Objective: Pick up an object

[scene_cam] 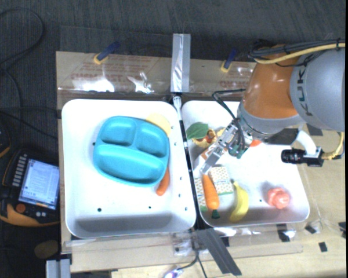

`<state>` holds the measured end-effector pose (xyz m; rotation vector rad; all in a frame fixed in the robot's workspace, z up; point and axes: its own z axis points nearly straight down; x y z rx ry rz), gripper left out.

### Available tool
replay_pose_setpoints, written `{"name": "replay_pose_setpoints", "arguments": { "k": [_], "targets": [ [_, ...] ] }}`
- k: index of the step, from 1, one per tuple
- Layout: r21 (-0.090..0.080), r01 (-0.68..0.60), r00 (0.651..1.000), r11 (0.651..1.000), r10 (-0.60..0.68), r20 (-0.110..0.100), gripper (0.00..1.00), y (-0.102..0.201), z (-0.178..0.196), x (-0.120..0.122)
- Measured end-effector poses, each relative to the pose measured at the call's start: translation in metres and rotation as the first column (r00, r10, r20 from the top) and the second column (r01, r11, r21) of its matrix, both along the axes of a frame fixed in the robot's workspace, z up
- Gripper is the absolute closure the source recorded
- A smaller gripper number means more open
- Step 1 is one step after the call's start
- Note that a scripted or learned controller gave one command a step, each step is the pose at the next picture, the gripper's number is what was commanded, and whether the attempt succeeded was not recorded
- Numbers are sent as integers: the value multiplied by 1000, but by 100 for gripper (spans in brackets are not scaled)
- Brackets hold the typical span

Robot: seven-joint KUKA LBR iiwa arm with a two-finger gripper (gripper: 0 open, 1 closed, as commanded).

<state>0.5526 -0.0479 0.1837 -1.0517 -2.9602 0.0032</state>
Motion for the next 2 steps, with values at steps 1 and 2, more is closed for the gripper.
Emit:
{"name": "replay_pose_setpoints", "arguments": {
  "k": [1,2],
  "targets": [
    [0,224,975,975,-224,1,0,-54,-78,-2],
    [4,413,911,911,-413,12,0,-95,-94,-40]
  ]
}}
